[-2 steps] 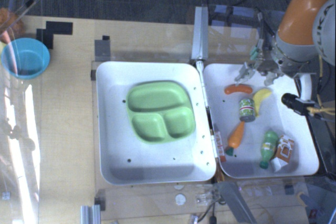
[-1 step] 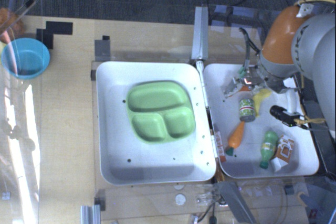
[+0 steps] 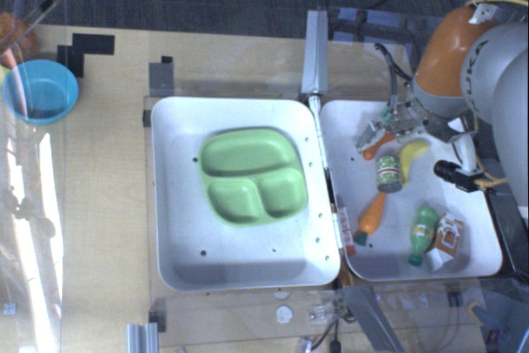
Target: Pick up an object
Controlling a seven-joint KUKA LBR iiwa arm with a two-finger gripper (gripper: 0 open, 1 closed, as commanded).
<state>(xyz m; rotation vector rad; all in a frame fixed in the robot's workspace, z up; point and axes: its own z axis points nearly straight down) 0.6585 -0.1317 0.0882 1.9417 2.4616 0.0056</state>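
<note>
The right bin (image 3: 479, 264) holds several small items. An orange carrot-shaped piece (image 3: 372, 216) lies near its left wall. A green bottle (image 3: 423, 232) lies next to a small carton (image 3: 449, 237) at the front right. A small labelled can (image 3: 388, 174) stands in the middle, with a yellow banana (image 3: 414, 150) just behind it. Another orange piece (image 3: 378, 147) lies at the back left. My gripper (image 3: 382, 131) hangs low over the back of this bin, right above that orange piece and beside the banana.
The left bin (image 3: 178, 252) holds a green divided tray (image 3: 252, 175). A blue bowl (image 3: 40, 91) stands on the bench at the far left. A metal divider (image 3: 315, 54) rises behind the gap between the bins. The grey arm (image 3: 488, 70) covers the right bin's back right corner.
</note>
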